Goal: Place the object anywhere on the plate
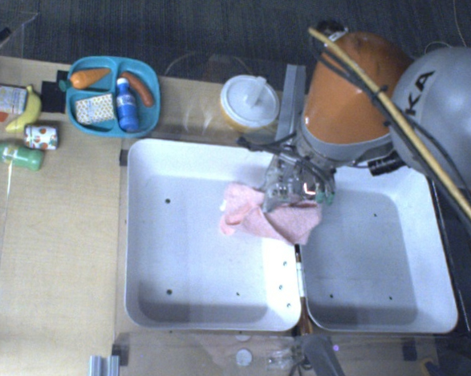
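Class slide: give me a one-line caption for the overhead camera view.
KUKA arm's end effector over a pink cloth at the left white bin's right edge.

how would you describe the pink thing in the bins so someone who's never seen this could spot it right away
Start at the two white bins side by side; take the left bin. Near its upper right corner, under the gripper, lies a crumpled pink cloth that drapes over the divide toward the right bin. It is the one soft, pink item against the white bin floors.

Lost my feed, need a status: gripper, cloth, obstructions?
Gripper low over the bin divider. Pink cloth bunched beneath it, in left bin, edge draping the divider. Grasp unconfirmed.
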Tool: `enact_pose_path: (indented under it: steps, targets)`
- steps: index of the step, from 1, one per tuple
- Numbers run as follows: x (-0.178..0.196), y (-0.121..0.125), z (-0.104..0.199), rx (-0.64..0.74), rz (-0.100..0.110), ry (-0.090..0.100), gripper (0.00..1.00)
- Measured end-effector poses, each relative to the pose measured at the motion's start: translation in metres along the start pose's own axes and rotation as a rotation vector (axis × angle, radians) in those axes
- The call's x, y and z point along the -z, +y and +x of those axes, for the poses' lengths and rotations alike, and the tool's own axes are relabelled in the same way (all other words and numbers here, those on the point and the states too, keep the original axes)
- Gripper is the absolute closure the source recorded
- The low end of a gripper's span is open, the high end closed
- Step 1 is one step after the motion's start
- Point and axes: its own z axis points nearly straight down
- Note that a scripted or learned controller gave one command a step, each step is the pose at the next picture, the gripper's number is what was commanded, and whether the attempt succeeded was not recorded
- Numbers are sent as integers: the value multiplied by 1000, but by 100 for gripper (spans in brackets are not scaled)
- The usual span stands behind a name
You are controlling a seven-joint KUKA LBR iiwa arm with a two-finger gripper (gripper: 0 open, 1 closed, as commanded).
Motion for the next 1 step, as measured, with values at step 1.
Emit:
enact_pose_path:
  steps: [1]
  targets:
    - [0,55,19,0,0,0,100]
